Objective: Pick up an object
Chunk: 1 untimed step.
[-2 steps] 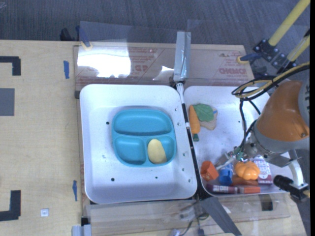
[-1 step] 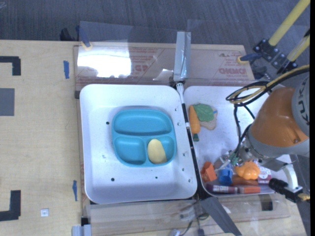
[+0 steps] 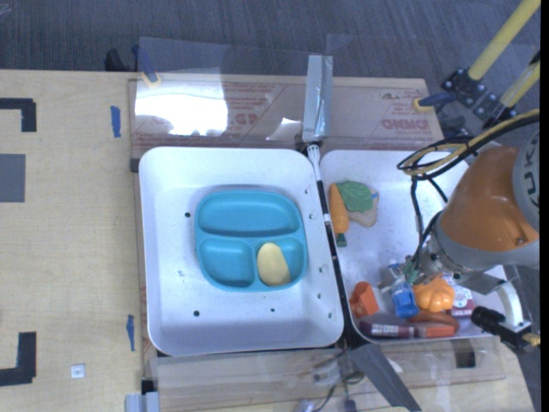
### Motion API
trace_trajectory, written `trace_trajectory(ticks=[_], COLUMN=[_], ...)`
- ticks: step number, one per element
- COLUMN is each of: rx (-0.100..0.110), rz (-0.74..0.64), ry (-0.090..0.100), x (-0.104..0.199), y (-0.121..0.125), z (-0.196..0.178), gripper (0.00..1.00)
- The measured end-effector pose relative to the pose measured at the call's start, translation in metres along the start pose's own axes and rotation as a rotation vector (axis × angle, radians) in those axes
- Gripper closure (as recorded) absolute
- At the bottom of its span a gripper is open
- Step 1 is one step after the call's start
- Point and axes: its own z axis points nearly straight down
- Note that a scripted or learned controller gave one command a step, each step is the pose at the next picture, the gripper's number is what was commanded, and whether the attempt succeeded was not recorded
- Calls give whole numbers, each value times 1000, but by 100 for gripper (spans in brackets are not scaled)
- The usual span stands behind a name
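The right bin [image 3: 388, 172] holds a carrot [image 3: 339, 209], a green leafy piece on a beige slice [image 3: 358, 199], a small orange cup [image 3: 364, 299], a blue piece [image 3: 403, 303], an orange toy [image 3: 433, 296] and a dark red stick [image 3: 412, 327] along the front wall. My gripper [image 3: 416, 273] reaches down into the bin's front right part, just above the blue piece and the orange toy. The arm's orange band hides its upper part. In the left bin [image 3: 163, 247] a blue divided tray [image 3: 244, 234] carries a yellow lemon-like object [image 3: 273, 264] in its lower right compartment.
A clear plastic sheet [image 3: 184, 101] and a cardboard panel [image 3: 403, 110] lie behind the bins. Yellow rods and black cables [image 3: 480, 75] hang at the back right. The wooden bench [image 3: 60, 230] spreads out to the left.
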Motion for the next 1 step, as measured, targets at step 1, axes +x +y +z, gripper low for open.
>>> trace_trajectory(ticks=[1], rx=[0], rz=[122], ry=[3], x=[23], y=[42], z=[-138], gripper=[100])
